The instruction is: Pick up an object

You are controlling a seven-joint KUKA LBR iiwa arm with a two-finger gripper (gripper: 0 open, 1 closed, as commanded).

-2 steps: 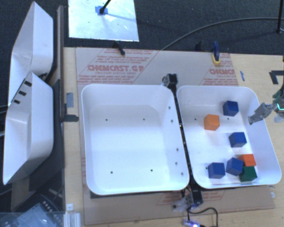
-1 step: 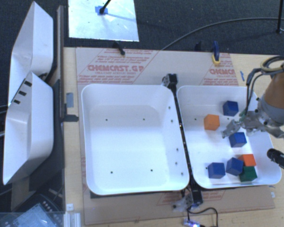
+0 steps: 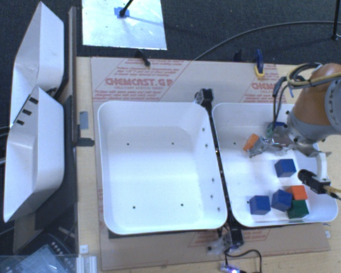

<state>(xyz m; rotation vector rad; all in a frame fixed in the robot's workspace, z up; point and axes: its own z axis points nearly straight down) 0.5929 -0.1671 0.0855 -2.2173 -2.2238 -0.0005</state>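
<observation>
My fingers (image 3: 260, 147) are low in the right bin (image 3: 238, 203), right beside the orange block (image 3: 250, 141) at their 9 o'clock. I cannot tell how open they are. Next I must close on it and lift.

Grey arm (image 3: 336, 104) — orange band, looping cables — ending in a metallic claw (image 3: 260, 148).

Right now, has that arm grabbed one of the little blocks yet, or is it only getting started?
Done: the arm has reached into the right bin, and its gripper sits low beside the orange block. In hand: nothing is visibly held; the block seems to lie on the bin floor. Left: closing on a block and lifting it. The blue blocks lie untouched nearby.
</observation>
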